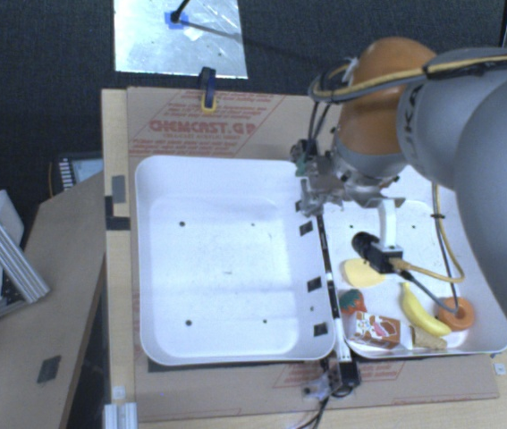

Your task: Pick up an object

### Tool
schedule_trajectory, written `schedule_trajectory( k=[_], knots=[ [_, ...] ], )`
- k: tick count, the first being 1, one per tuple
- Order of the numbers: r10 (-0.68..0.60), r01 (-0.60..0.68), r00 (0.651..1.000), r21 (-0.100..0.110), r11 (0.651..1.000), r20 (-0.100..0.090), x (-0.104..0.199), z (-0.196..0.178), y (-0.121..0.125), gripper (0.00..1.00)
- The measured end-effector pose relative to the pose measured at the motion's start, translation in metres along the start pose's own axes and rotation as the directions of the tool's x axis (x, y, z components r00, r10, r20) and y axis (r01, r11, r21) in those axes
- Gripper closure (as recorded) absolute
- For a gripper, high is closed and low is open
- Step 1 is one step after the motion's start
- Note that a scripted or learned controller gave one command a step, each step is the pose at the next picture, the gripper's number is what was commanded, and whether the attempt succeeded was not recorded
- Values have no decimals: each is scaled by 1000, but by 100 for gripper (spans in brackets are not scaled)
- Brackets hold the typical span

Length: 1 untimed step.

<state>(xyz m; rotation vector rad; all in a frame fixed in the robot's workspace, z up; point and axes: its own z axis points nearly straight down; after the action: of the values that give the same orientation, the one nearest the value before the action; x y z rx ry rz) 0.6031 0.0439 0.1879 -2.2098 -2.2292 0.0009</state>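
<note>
Two white bins [146,239] set on cardboard-lined tabletop [199,125], dark backdrop [38,43] behind, gripper [312,195] held over shared rim, grip state unclear.

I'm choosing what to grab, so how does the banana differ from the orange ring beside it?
The banana is yellow, the orange ring orange. The banana is long and curved; the ring is round with a dark centre. Both lie in the bin on the view's right, near its front edge.

Smooth white plastic bins [217,280], matt brown cardboard sheet [235,114], smooth-skinned banana [418,311]
</note>
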Motion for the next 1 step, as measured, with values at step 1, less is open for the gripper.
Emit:
schedule_trajectory(
  k=[1],
  knots=[
    [11,-11,1000,-10,1000,4,-64,-11,67,100]
  ],
)
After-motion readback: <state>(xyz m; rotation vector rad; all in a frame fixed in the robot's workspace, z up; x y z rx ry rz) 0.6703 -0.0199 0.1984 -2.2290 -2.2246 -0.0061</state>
